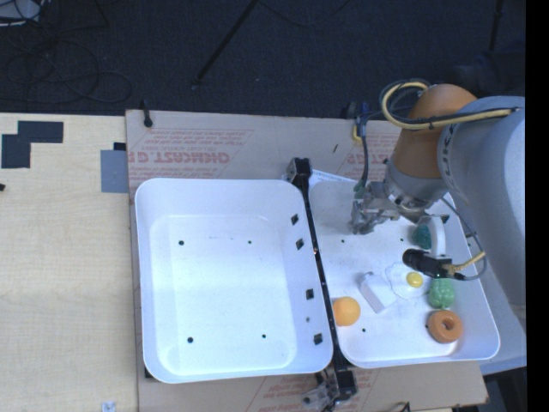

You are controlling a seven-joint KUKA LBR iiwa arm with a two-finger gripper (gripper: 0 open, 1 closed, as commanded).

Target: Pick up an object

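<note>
Over the right bin [480, 350], the claw [371, 217] hangs low; its grip state is unclear.

Robot lab: white bins [146, 230] on cardboard-covered bench [223, 144], loose cables [232, 24] behind.

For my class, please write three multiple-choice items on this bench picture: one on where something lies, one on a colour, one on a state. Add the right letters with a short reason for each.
1. Where does the orange ball lie?
A. right bin, by the divider
B. left bin
C. on the cardboard

2. What colour is the lumpy toy above the doughnut?
A. red
B. green
C. purple

3. Where is the gripper at this moment?
A. over the left bin
B. off the bench
C. over the right bin's far end

Key: 1 A, the ball sits inside the right bin beside the central divider. 2 B, it is plainly green. 3 C, the gripper hangs there, apart from the toys.
</note>
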